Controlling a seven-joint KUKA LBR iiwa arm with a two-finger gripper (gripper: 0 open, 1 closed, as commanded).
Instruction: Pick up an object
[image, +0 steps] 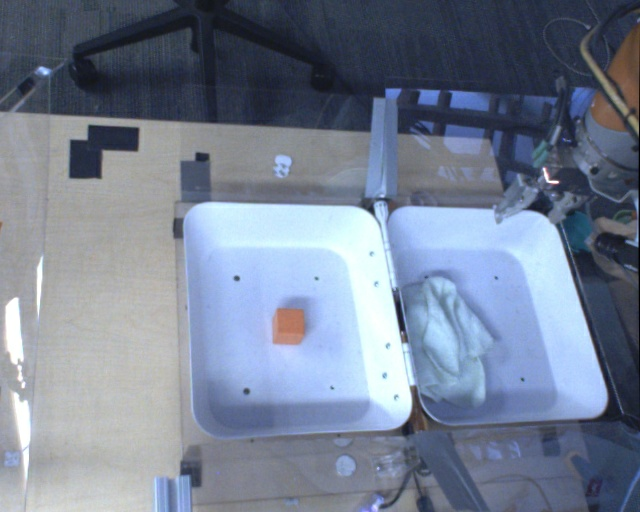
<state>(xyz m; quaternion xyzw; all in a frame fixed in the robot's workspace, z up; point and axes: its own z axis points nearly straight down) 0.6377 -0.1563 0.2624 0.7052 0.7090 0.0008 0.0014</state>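
Beside crumpled white cloth (448, 338), orange cube (289, 326)

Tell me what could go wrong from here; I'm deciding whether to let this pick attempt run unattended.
1. The crumpled white cloth lies against the left wall of the right white bin, so a grab there could hit the wall or catch only a fold.
2. The small orange cube sits in the left white bin, far from the pincer, which hangs over the right bin's far rim; a low sweep could clip that rim or the divider.
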